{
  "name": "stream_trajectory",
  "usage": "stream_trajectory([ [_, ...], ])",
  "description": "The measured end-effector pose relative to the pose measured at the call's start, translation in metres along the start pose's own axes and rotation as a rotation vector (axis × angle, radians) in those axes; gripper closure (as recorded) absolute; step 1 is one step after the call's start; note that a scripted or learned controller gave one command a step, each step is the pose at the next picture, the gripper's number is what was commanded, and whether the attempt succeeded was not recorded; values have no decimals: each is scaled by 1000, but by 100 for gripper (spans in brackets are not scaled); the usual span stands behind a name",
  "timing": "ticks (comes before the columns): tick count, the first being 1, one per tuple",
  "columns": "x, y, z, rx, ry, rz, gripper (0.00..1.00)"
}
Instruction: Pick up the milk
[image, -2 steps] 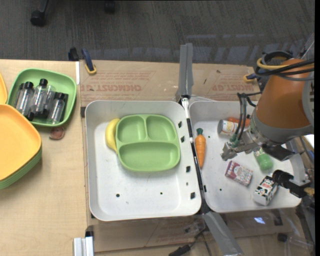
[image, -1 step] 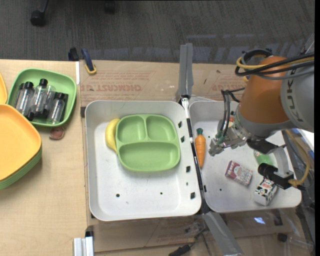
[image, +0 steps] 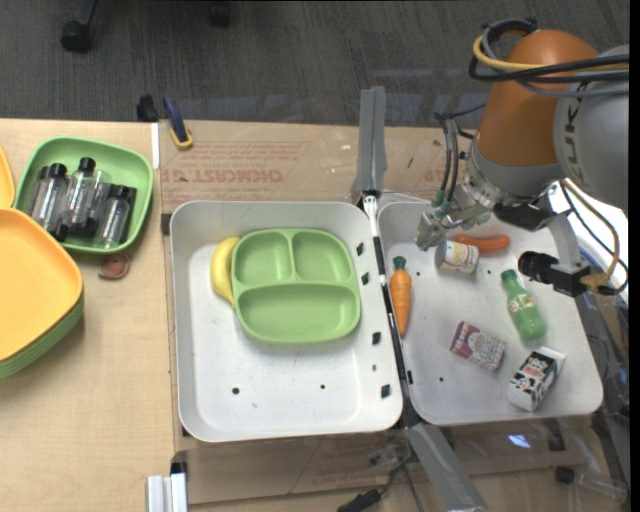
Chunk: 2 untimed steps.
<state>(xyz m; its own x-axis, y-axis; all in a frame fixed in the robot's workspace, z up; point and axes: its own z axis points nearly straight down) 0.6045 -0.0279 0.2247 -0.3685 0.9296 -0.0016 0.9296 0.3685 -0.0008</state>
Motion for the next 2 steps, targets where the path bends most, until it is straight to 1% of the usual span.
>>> stream_trajectory([
  [1, 39, 8, 34, 2, 1, -53, 100],
  [2, -10, 35, 28, 1, -1, 252, 100],
])
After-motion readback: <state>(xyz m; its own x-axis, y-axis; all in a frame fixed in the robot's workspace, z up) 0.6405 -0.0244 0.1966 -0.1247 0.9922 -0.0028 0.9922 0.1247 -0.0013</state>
